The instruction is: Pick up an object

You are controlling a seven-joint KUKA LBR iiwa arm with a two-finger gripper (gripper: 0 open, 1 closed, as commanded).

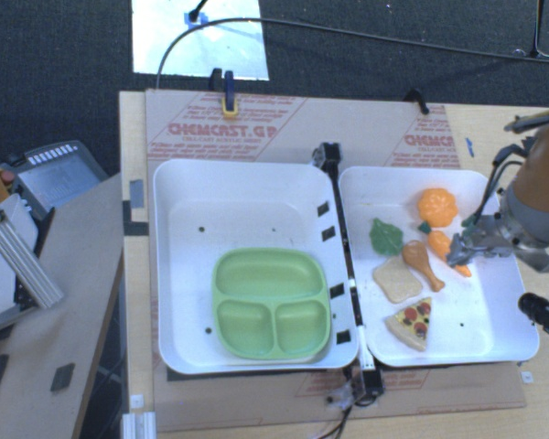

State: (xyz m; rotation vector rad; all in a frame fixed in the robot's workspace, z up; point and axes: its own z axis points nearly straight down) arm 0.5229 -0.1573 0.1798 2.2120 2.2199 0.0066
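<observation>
The right bin [503,337] holds several toy foods: an orange fruit [437,206], a green broccoli piece [385,237], a brown drumstick [421,262], a bread slice [397,283], a pizza slice [412,324] and a small orange carrot [439,244]. My gripper [462,252] reaches in from the right and sits low over the carrot's right end, just right of the drumstick. The gripper's body hides part of the carrot.
The left bin [178,245] holds a green divided plate [272,302]. A black divider strip [339,245] runs between the bins. The arm [540,199] hangs over the right bin's right rim. Grey equipment [37,218] stands off the bench at left.
</observation>
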